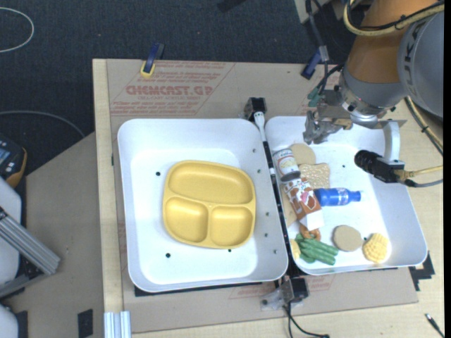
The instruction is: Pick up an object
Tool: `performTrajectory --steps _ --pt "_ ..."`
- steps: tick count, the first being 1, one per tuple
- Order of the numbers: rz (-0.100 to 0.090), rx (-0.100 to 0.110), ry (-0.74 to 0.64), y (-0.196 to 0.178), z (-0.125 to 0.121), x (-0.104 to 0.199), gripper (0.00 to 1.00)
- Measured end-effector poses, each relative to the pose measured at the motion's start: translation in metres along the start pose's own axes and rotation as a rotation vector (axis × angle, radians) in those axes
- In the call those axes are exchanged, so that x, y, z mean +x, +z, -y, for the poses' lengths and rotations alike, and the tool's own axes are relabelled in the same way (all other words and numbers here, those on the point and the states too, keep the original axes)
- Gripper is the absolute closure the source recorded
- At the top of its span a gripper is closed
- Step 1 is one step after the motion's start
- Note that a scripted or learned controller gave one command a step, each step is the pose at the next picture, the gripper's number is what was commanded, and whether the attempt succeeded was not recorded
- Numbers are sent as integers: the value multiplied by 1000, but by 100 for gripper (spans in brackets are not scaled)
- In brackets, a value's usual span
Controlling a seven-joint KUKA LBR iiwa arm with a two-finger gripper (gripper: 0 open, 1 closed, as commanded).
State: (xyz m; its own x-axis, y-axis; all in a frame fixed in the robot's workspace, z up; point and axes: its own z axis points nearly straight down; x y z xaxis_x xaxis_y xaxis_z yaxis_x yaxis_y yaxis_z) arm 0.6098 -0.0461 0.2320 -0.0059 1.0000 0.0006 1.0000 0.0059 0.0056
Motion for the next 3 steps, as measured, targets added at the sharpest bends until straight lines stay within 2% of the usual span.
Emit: performTrajectory --steps 1,2,3 --pt "0 1 1 16 -38 39 100" --pt "1 1 2 14 -55 61 100" --pt "2 0 6 -4 -48 54 100"
